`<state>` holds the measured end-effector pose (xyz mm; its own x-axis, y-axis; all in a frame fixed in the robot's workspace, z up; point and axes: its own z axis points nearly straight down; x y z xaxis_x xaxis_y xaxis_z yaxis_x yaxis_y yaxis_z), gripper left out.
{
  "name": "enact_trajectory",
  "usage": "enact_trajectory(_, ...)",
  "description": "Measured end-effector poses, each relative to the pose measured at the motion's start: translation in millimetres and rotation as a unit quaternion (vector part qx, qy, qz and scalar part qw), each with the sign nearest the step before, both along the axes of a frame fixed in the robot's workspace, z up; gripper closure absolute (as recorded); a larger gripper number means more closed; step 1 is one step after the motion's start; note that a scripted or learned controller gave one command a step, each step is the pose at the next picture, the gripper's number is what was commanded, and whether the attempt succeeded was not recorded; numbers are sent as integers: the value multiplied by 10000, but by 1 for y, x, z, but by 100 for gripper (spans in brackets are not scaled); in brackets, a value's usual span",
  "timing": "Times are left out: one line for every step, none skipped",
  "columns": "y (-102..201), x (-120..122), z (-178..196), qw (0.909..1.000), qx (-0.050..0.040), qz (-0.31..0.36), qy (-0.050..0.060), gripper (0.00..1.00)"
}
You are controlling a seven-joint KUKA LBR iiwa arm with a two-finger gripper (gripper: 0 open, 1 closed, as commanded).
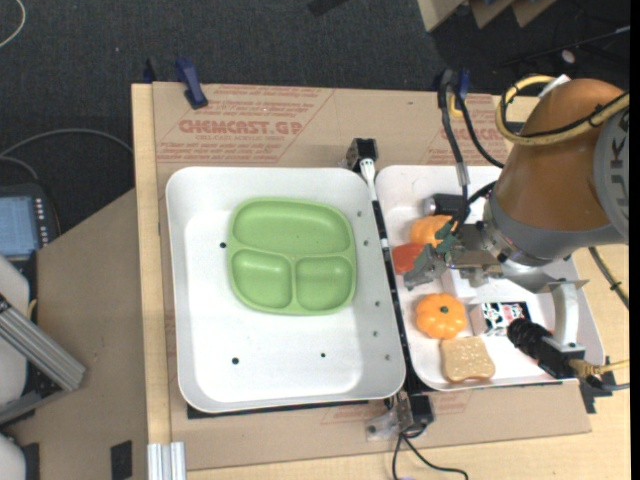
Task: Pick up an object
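Claw: the claw (pixel 437 255) sits low over the left part of the right bin (pixel 418 183), at the end of the arm (pixel 560 168) that reaches in from the right.
Claw state: I cannot tell whether it is spread or pressed together; its tip is dark and partly lost against the things around it.
Red piece: a small red piece (pixel 405 258) lies just beside the claw's tip, on the side towards the bins' shared wall; whether the two touch is unclear.
Orange fruit: a rounded orange fruit (pixel 428 230) lies just behind the claw, partly covered by it.
Pumpkin: a little orange pumpkin (pixel 441 315) with a green stem sits near the claw on its front side, apart from it, ribbed and glossy.
Toast: a tan toast slice (pixel 467 360) with a darker crust lies flat at the bin's front edge, just beside the pumpkin.
Left bin: the left bin (pixel 200 268) holds a pale green three-part plate (pixel 292 255), well apart from the claw.
Counter: both bins rest on a brown board counter (pixel 250 128).
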<state>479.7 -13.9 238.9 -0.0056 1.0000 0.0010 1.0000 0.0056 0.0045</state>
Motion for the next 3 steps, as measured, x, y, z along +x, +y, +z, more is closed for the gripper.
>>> enact_trajectory(56,4,162,10000,19,19,-81,0)
enact_trajectory(52,3,163,10000,-11,-19,3,100)
enact_trajectory(127,0,189,10000,9,16,-4,100)
